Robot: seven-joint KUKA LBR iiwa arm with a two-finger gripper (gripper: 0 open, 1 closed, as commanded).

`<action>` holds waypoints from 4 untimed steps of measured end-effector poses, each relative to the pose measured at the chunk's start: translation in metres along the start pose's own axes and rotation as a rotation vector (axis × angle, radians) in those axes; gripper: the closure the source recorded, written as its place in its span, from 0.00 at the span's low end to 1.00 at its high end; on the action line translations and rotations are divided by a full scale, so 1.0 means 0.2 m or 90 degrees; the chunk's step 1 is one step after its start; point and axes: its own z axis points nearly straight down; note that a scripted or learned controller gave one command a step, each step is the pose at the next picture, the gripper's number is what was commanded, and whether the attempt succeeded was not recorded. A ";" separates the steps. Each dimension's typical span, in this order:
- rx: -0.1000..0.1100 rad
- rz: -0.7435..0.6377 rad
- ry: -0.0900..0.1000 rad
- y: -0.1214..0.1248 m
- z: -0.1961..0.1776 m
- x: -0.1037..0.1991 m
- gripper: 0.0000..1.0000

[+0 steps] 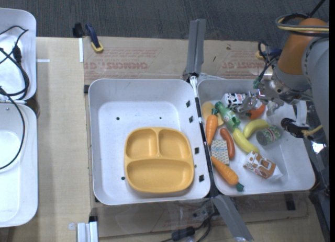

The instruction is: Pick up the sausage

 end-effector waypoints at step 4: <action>-0.030 -0.145 -0.005 -0.08 -0.44 0.34 1.00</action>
